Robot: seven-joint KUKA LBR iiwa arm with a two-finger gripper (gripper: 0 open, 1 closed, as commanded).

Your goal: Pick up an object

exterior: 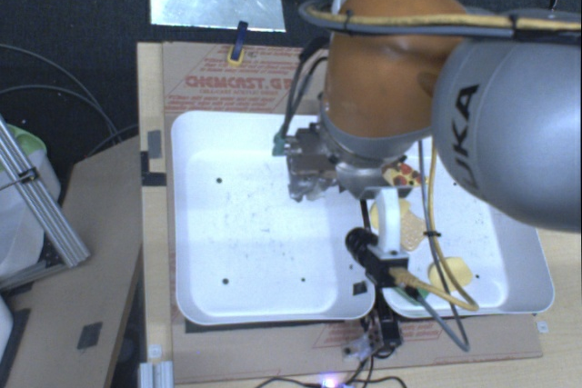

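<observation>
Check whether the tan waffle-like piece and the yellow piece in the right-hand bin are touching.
Apart. The camera view shows bare white floor of the bin between the tan piece and the yellow piece.

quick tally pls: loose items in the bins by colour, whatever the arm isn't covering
Yellow piece: 1
Tan textured piece: 1
Red-and-yellow piece: 1
Total: 3 visible, all in the right bin; the arm covers part of that bin, so there may be more.
</observation>
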